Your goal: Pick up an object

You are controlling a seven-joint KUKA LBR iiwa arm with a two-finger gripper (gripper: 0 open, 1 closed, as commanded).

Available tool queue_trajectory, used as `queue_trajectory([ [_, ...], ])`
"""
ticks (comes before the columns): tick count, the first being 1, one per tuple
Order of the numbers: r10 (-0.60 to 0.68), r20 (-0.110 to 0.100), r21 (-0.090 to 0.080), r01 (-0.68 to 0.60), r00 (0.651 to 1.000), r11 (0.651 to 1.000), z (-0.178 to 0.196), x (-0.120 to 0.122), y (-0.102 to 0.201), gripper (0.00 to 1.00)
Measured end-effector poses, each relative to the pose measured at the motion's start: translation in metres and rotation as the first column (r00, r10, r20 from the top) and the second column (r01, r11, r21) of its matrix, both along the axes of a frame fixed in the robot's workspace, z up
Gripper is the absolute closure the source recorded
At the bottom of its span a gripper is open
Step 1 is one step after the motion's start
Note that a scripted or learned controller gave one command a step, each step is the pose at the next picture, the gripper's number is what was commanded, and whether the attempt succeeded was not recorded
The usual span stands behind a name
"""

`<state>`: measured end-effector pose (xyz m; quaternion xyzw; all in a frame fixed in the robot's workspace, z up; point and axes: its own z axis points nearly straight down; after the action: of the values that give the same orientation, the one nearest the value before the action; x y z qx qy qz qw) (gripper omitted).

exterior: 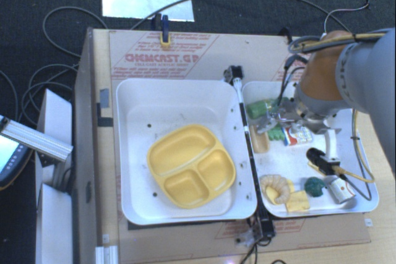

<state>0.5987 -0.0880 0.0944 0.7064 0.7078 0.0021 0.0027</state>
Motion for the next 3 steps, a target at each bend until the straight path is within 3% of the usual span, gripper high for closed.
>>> queue_trajectory([
  [1, 0.0, 0.006, 0.001, 0.0, 1.0, 1.0, 0.012, 0.002, 0.0, 1.0],
  [2, 0.0, 0.006, 0.001, 0.0, 1.0, 1.0, 0.012, 0.002, 0.0, 0.0],
  [3, -0.001, 0.003, 0.0, 0.001, 1.0, 1.0, -0.006, -0.017, -0.039, 0.0],
])
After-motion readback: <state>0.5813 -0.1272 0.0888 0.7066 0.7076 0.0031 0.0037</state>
